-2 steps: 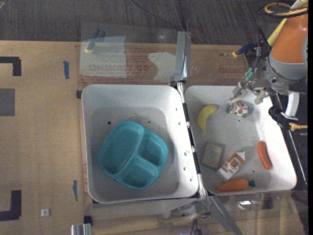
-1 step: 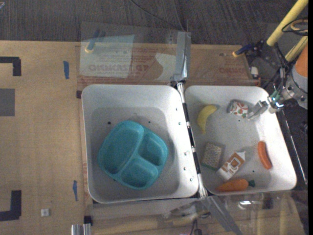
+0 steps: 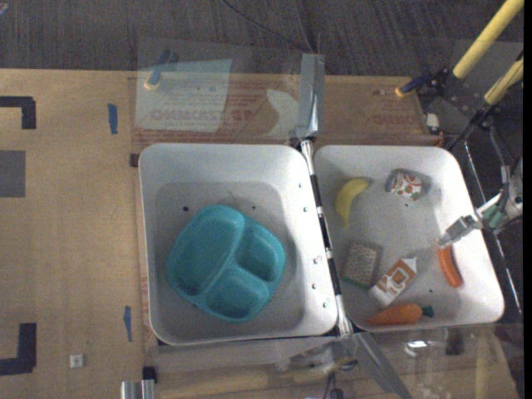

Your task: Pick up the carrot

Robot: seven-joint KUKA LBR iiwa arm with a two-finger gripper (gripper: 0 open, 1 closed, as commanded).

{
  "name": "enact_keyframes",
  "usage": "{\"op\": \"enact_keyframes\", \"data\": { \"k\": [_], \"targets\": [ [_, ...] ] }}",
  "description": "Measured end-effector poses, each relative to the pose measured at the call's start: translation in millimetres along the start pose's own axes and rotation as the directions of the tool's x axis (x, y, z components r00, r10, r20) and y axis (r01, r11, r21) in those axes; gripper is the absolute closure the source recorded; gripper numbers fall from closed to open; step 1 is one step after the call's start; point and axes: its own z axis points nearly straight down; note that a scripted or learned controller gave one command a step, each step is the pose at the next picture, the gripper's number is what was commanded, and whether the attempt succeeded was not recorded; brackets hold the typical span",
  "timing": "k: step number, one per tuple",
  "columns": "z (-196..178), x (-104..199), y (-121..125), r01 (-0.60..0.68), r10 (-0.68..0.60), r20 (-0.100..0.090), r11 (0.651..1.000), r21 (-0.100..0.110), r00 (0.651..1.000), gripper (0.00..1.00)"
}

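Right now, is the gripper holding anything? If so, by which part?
Nothing is held. The gripper sits at the right bin's right wall, above the hot dog. The carrot lies untouched by the near wall.

Arm (image 3: 514, 202) cropped at right edge

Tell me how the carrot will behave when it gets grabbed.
The carrot looks like a smooth toy, so probably stiff and light. Its round, tapered body may roll or slip. It lies along the bin wall, which could crowd the grip.
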Motion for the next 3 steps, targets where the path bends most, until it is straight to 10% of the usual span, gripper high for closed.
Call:
{"op": "enact_keyframes", "data": {
  "k": [1,2,3],
  "targets": [
    [-22,71,18,0.096,-0.096,-0.002,0.995,0.001,0.995,0.00],
    [-81,88,23,0.444,-0.444,0.006,0.896,-0.003,0.896,0.00],
    [-9,88,7,0.469,-0.469,0.001,0.883,-0.001,0.883,0.00]
  ]
}}
